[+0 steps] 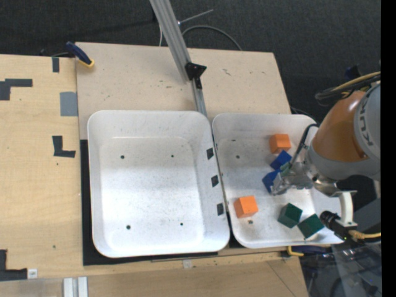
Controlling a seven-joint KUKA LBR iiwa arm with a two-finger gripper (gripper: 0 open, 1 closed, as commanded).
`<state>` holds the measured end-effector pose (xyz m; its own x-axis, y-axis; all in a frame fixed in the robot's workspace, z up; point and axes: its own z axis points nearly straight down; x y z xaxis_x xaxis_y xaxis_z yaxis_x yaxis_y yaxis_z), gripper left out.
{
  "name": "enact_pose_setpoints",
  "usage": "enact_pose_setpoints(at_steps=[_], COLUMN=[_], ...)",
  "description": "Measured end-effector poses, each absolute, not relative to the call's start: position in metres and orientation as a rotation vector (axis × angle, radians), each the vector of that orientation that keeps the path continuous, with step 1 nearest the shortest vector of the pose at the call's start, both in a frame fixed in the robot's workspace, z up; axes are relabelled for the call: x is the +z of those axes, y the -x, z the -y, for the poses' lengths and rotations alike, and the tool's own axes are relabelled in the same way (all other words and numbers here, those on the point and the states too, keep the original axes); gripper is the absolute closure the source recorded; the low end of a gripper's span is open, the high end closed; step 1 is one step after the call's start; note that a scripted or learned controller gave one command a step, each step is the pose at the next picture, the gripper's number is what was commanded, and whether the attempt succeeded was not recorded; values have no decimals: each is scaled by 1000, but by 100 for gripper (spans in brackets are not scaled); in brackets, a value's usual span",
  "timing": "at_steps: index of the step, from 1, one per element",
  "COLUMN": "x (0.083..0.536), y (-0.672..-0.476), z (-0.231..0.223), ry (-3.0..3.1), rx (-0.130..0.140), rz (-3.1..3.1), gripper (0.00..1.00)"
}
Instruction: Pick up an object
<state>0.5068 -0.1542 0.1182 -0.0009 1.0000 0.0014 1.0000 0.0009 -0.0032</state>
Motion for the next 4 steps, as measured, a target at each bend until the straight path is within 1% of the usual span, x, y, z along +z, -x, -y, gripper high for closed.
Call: enact_pose_setpoints(at_steps=[1, 2, 3, 4], x=[164, 226, 201, 210], y=[-502, -502, -502, -526], z=[161, 157, 157, 108], ry=[2224, 2223, 2219, 2213], rx=[-1, -4, 5, -1], rz=[2223, 2227, 2220, 2228], gripper=[100, 100, 100, 100])
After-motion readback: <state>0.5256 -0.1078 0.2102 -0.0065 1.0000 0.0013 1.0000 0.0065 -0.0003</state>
